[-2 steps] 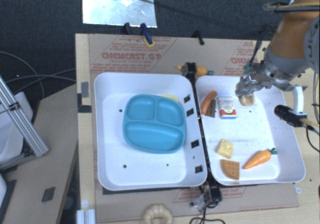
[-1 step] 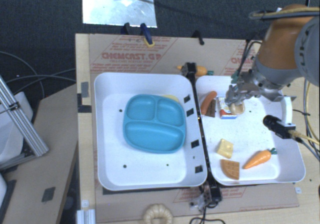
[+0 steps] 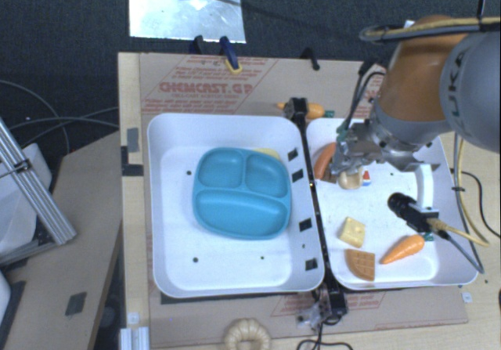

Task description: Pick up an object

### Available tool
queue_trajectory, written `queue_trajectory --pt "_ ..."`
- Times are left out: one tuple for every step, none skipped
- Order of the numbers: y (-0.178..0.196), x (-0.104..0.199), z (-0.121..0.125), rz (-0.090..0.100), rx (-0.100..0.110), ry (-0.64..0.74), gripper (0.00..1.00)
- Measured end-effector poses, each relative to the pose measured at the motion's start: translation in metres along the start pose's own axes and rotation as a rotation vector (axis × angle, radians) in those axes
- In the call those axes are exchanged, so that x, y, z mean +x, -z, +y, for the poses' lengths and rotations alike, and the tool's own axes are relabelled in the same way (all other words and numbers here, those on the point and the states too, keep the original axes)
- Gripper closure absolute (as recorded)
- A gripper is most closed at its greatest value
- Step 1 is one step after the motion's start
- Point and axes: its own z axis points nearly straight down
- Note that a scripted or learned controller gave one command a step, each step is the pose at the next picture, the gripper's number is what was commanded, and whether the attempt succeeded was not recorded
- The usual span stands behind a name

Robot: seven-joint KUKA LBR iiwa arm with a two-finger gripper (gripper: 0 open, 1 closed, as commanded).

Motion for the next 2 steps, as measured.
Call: queue_trajectory --pt "0.003 0.03 -0.008 -0.001 0.0 -0.001 1.0" --pt "0.006 0.029 0.003 -0.002 -0.003 -0.004 1.0"
